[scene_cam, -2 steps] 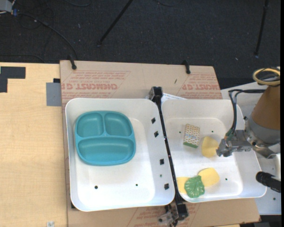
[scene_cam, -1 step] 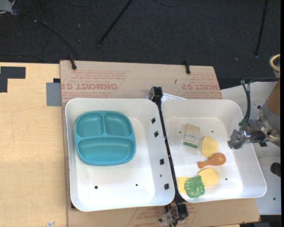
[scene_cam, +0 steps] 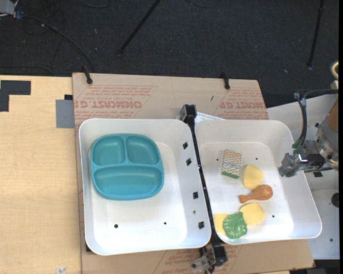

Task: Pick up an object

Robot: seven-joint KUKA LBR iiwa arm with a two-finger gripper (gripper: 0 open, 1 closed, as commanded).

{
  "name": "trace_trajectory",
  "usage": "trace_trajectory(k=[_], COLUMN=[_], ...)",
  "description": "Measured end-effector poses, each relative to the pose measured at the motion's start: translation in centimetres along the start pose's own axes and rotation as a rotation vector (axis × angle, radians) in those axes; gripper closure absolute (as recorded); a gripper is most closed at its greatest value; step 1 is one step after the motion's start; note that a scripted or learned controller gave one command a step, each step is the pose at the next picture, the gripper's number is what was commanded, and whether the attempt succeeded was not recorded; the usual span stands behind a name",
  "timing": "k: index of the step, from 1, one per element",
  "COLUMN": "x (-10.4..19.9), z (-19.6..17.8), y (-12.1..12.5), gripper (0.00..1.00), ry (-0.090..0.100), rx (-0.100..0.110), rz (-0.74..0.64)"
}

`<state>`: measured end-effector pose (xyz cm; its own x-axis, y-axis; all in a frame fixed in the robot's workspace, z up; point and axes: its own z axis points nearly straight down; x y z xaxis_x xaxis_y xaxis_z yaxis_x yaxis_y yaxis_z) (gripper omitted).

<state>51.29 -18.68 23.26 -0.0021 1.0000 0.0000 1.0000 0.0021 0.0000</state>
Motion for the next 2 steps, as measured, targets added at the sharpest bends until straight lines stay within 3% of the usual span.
trace_trajectory(k=[2], x=[9.2], z=[-0.3], y=[0.1], gripper=[1.00], ry=[0.002], rx=[0.004], rz=[-0.002])
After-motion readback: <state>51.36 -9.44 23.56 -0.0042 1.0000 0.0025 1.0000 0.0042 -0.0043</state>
